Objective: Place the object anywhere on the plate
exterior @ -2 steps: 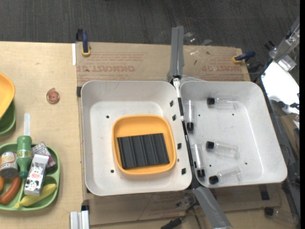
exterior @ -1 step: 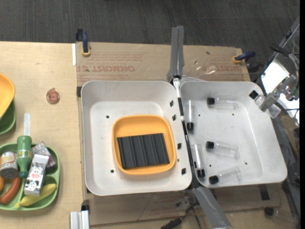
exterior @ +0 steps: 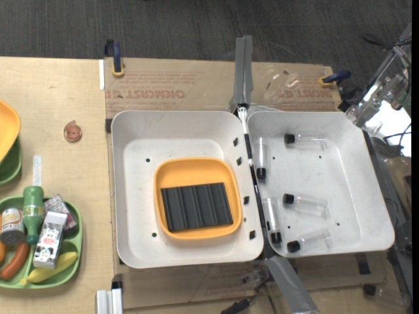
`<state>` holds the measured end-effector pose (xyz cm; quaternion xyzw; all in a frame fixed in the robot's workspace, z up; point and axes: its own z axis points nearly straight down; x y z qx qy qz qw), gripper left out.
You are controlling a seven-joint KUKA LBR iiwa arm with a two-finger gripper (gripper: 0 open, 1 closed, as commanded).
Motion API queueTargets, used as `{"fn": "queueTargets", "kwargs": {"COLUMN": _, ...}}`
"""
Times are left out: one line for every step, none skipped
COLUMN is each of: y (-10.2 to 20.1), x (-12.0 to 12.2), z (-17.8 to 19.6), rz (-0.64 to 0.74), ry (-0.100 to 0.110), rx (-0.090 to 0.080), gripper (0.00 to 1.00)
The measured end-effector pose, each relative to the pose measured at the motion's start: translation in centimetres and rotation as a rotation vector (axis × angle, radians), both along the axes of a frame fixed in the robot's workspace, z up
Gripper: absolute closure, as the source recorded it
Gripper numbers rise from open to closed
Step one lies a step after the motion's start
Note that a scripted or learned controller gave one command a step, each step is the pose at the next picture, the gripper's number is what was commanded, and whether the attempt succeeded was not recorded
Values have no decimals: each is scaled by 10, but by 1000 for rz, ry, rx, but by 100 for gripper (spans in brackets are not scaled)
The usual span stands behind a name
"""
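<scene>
Orange plate (exterior: 196,170) is parked in the left bin (exterior: 131,142) as the target. Clear tubes (exterior: 305,203) are scattered in the right bin (exterior: 353,142) for picking. End effector's state can't be told.

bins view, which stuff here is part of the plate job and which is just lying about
Belongs to the job:
- orange plate in the left bin, with a dark ridged slab on it
- clear black-capped tubes in the right bin

Just lying about:
- green tray of toy food
- orange bowl
- clamps
</scene>
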<state>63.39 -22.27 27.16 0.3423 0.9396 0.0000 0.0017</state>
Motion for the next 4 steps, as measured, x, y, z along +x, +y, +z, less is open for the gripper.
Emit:
{"fn": "queueTargets", "kwargs": {"y": 1, "x": 15, "z": 33, "rz": 209, "ry": -1, "rx": -1, "gripper": 100}}
{"fn": "queueTargets", "kwargs": {"y": 1, "x": 17, "z": 87, "rz": 500, "ry": -3, "rx": -2, "gripper": 100}}
{"fn": "queueTargets", "kwargs": {"y": 15, "x": -50, "z": -39, "rz": 610, "ry": 1, "rx": 0, "gripper": 100}}
{"fn": "queueTargets", "kwargs": {"y": 1, "x": -4, "z": -25, "rz": 863, "ry": -3, "rx": -3, "gripper": 100}}
